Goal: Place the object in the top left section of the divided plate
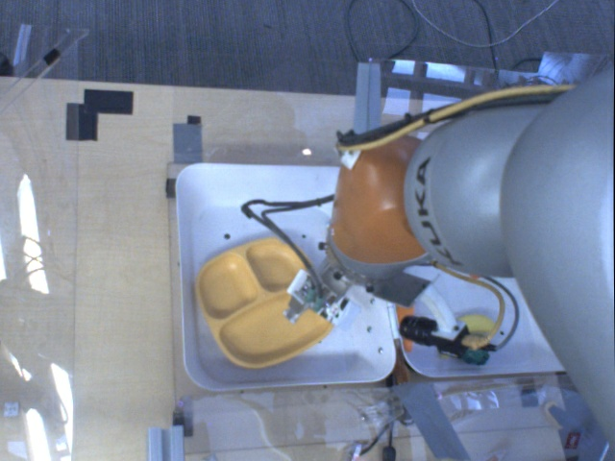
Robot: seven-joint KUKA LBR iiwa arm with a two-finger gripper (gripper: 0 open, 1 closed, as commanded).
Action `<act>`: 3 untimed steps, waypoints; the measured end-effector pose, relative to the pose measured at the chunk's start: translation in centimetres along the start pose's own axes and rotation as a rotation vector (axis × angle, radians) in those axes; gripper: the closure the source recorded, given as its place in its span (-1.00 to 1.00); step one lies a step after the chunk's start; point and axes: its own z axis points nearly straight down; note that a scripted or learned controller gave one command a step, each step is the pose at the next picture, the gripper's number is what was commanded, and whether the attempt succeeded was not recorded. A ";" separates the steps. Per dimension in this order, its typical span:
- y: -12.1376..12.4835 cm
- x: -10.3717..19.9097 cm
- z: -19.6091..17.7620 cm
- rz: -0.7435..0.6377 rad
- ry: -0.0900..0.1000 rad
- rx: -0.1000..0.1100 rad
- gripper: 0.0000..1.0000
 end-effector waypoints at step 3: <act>-0.2 -2.3 2.0 -0.419 -0.012 -0.018 1.00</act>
